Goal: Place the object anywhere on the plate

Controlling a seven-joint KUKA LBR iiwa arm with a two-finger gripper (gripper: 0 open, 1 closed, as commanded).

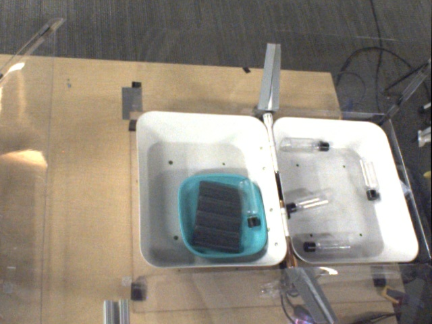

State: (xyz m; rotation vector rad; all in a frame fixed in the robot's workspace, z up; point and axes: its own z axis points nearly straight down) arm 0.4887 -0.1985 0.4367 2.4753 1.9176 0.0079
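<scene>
Looks like placing step mostly done, just my read. Clear tube [253, 208] with black cap lies on right rim of teal plate [189, 238], beside black ribbed block [217, 216] in plate's middle. Plate sits in left bin [155, 181]. Right bin [398, 235] holds four more capped tubes [304, 144], scattered well apart. Gripper state: can't tell. If another go is wanted, next move means a clean grab on a tube in right bin, carry left, drop on bare teal.
</scene>
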